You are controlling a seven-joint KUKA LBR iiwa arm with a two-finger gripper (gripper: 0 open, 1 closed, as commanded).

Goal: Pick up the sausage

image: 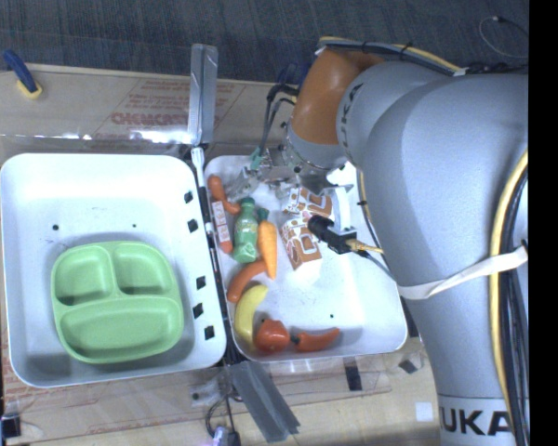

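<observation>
Big grey arm up front, hogging most of the right bin. Pincer down at that bin's far end, tucked among wrist cables. Can't tell if it's spread or pressed together, too much clutter and shadow there. Nothing visibly pinched, anyway.

Probably the sausage: reddish-orange curved piece well apart from the pincer, toward the bin's near end. Sits beyond the green bottle and the carrot, touching or nearly touching the banana on its far-from-pincer side. Fair warning though, another reddish stick just beside the pincer against the bin wall, so could be that one instead.

To do this step well:
- Lift clear of the bottle and the printed carton before travelling, otherwise a shove is likely.
- Come straight down over the sausage's middle, pincer turned across its length, not along it.
- Open wide first, then descend.
- Watch the carrot tip and banana crowding both sides, easy to grab two things.
- Close gently; looks like smooth plastic, likely slippery.
</observation>
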